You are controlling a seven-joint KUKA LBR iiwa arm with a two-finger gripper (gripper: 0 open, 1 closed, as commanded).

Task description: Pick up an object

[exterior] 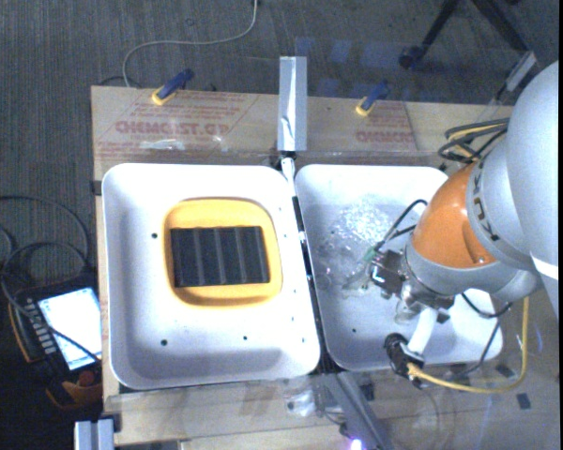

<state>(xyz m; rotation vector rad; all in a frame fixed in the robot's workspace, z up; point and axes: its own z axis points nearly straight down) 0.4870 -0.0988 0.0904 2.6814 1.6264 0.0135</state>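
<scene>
From above I see my arm (469, 232) reaching from the right into the right bin (357, 340), over a crumpled clear plastic object (352, 232) (I cannot tell the gripper's state), while a yellow tray with dark slats (220, 251) lies in the left bin (131, 279).

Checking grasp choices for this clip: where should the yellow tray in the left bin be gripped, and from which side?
Probably one long edge of the yellow tray's raised rim, coming straight down from above. It lies flat in the left bin, so its sides offer little; the rim is narrow enough for two fingers, while the dark slatted middle looks too wide.
</scene>
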